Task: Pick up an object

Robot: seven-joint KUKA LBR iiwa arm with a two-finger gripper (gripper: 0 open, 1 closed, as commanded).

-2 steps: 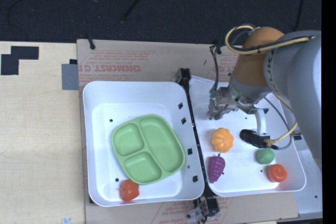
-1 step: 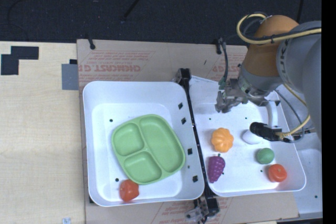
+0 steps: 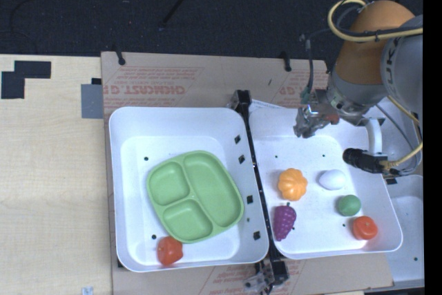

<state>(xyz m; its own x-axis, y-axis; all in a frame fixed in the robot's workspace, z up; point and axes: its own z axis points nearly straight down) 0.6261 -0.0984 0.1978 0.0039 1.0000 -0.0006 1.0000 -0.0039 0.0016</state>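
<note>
From above, the tool [image 3: 309, 124] hangs over the right bin's [image 3: 394, 217] far rim; whether it is open or closed cannot be told. The orange pumpkin [image 3: 292, 184] lies nearer and slightly left, white egg [image 3: 332, 179] just right, bare floor between.

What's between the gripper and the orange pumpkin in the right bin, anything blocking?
Nothing visible. The gripper hangs over the right bin's far edge, and only bare white floor lies between it and the orange pumpkin. The purple grapes sit beyond the pumpkin, the white egg off to its side.
</note>
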